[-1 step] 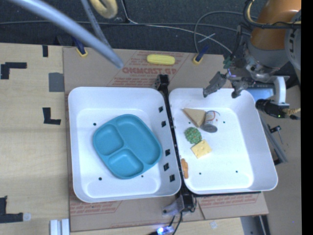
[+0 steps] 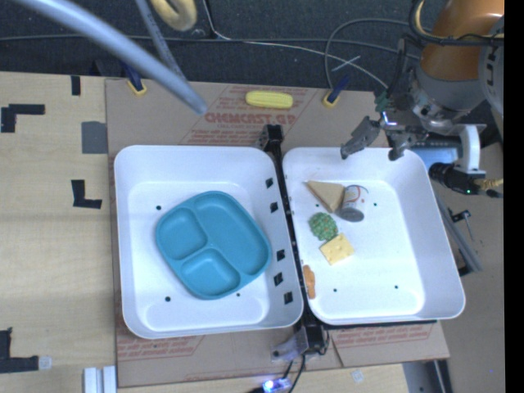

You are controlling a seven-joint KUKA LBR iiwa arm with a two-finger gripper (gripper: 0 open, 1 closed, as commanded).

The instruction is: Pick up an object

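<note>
1. Objects I could pick up sit in both bins. In the left bin (image 2: 131, 219) lies a blue divided plate (image 2: 213, 244), alone and flat on the floor.
2. That plate looks like a poor choice: it is broad and low, so my gripper would likely slide off its rim or close on nothing.
3. An orange piece (image 2: 309, 281) rests against the left wall of the right bin (image 2: 426, 285); reaching for it risks a finger striking the wall or the divider between the bins.
4. A tan wedge (image 2: 326, 194), a green lumpy piece (image 2: 322, 225) and a yellow block (image 2: 336, 250) crowd together in the right bin, with a small grey item (image 2: 352, 214) just beside the wedge. Closing on one could nudge or drag a neighbour, or pinch two at once.
5. My gripper (image 2: 372, 144) hangs above the far edge of the right bin, fingers spread apart and holding nothing, well apart from the cluster.
6. Red printing on the cardboard (image 2: 237, 117) covering the desk, beyond the bins, is too blurred for me to read surely. A yellow object (image 2: 269, 100) lies on it there.
</note>
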